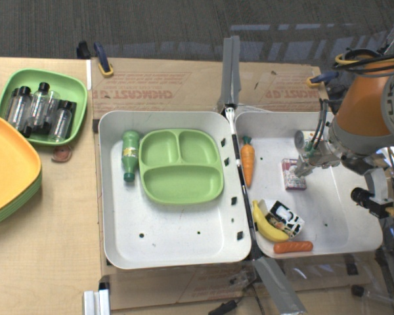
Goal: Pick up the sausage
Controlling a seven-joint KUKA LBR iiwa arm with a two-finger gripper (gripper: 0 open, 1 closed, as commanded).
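The sausage [293,247] lies at the near edge of the right bin [341,231], just beside the banana [266,223]. It looks light, smooth and probably slippery; a grip across its middle seems best. Farther back, the gripper [303,169] hovers over a pink packet [293,174]; whether its fingers are parted or closed I cannot tell.

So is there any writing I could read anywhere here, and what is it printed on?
Red print on the cardboard behind the bins: upside down and mirrored, not legible.
Pink packet in the right bin: print too small to read.
Green bottle label: blurred.
Bottles in the green tray: nothing readable.
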